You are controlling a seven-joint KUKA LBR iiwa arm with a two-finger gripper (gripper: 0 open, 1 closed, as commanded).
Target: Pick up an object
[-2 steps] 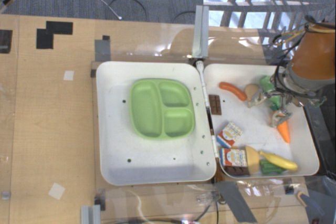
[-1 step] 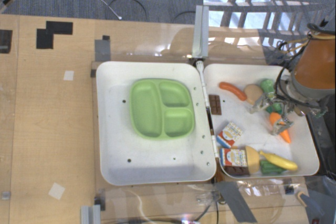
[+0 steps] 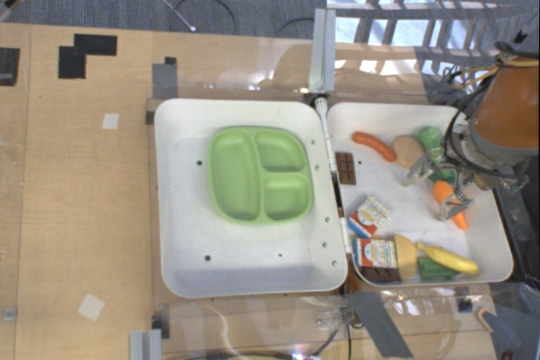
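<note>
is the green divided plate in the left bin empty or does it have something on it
Empty. The green plate lies flat in the left bin, its three compartments bare.

In the right bin we see lots of small toy foods. A red-orange sausage lies slanted near the top. Just beside it sits a tan potato, and next to that is something green. A small orange carrot lies near the right side, with another orange bit just below it. A brown chocolate bar lies flat by the left wall. Lower down are a little white packet, a flat box, a yellow banana and a green piece touching it.
</note>
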